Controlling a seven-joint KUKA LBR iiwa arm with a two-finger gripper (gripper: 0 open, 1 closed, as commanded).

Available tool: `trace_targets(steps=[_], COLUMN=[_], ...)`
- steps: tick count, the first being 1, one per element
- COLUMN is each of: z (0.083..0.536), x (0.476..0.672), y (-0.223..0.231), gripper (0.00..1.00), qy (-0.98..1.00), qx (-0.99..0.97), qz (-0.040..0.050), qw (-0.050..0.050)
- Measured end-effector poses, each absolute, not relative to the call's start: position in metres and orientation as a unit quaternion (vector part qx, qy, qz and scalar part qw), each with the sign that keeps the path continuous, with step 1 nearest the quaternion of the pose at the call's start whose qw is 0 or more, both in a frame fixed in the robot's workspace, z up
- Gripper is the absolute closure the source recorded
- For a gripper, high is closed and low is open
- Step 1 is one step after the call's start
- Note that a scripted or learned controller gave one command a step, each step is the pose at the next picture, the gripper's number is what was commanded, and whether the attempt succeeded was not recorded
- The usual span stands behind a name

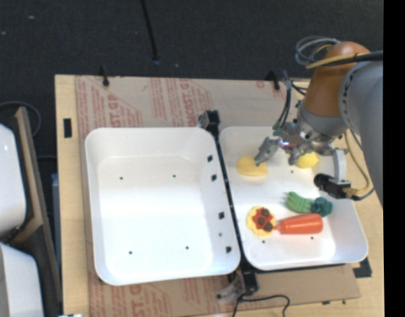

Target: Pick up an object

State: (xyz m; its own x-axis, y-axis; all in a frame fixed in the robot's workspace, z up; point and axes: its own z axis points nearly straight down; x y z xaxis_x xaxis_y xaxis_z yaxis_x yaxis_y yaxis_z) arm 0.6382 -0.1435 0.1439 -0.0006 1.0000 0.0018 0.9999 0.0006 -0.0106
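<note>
The desk (149,101) carries 2 white bins side by side. The left bin (156,203) comes first. In the right bin (347,243) lie a yellow toy (252,168), a little pizza toy (260,220), an orange carrot (300,224) with a green top (308,203), and a small yellow piece (308,160). The hand (281,150) hangs low between the 2 yellow things, its fingers spread apart and holding nothing.

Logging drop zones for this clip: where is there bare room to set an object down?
The left bin has bare floor wall to wall. In the right bin, only the front strip below the carrot is free; the gripper, yellow pieces and pizza toy crowd the rest.
</note>
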Motion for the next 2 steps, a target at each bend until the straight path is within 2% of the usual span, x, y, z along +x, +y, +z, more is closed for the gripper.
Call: trace_targets(steps=[1, 2], z=[0.097, 0.109], x=[0.634, 0.634], y=[-0.106, -0.109], gripper=[0.0, 1.0], qy=[-0.708, -0.706], qx=[-0.707, -0.708], qz=[0.0018, 0.0011], qw=[0.003, 0.001])
